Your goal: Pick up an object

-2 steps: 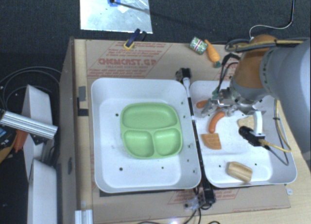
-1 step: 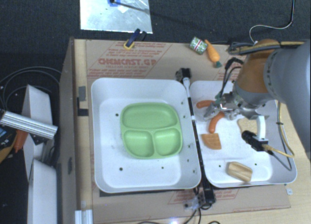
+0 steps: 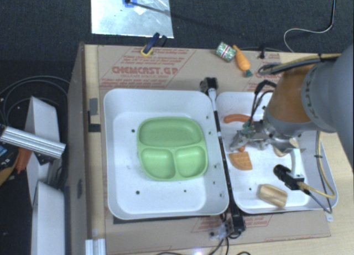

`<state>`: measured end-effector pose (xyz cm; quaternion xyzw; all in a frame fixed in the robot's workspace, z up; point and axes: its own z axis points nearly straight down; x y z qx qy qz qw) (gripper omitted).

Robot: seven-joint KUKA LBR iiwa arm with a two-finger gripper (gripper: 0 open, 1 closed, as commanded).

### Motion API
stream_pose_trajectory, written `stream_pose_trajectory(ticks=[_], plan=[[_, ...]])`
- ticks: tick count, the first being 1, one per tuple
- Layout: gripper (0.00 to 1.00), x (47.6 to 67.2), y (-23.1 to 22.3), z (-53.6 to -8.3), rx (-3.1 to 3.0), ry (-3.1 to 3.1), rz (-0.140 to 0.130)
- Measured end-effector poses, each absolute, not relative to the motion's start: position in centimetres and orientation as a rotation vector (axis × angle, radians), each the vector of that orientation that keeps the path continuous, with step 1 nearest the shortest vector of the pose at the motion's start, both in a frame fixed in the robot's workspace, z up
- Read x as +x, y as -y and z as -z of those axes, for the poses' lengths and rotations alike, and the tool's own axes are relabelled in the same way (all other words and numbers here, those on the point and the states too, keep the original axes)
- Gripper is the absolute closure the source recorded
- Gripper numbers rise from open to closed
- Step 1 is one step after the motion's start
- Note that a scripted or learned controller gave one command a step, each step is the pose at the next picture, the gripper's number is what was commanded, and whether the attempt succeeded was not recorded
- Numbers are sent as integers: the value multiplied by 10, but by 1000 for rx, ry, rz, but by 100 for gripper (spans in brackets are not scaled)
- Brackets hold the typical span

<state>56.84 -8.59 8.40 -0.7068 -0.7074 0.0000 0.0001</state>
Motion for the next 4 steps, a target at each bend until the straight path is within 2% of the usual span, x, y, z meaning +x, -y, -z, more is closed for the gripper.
stream_pose_trajectory(ticks=[1, 2, 3, 4], plan=[[0, 656, 107, -85, -2218, 2228, 1], [0, 621, 95, -85, -2220, 2224, 1], [0, 596, 84, -84, -2220, 2223, 1], [0, 620, 87, -84, -2219, 2226, 1]])
